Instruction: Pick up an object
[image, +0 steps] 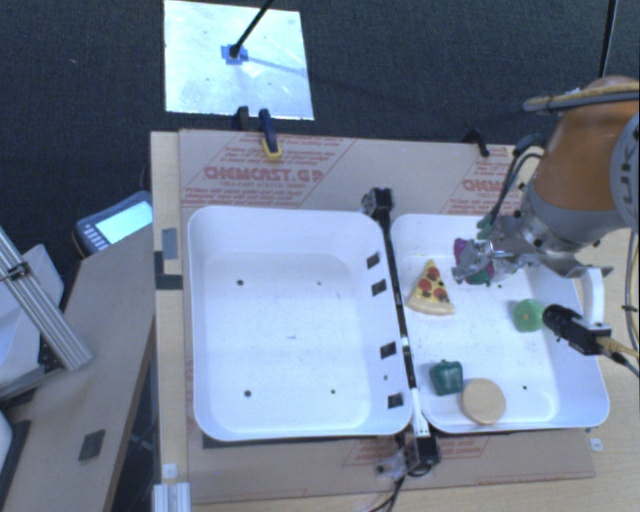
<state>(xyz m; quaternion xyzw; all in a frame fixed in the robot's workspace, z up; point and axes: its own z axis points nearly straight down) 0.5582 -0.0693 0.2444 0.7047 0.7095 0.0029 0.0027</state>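
Tan disc (484, 401), green pepper (447, 376), pizza slice (432, 289) — right bin (580, 405).

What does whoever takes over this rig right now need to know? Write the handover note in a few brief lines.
Gripper: low over the right bin, near its back; something dark pink and green sits at its tip, but a hold cannot be confirmed.
Things in the right bin: pizza slice just left of the gripper, light green piece toward the right, dark green pepper and tan round disc at the front.
Left bin: white.
Done: arm is at the objects.
Left: confirm a grasp and lift one object.
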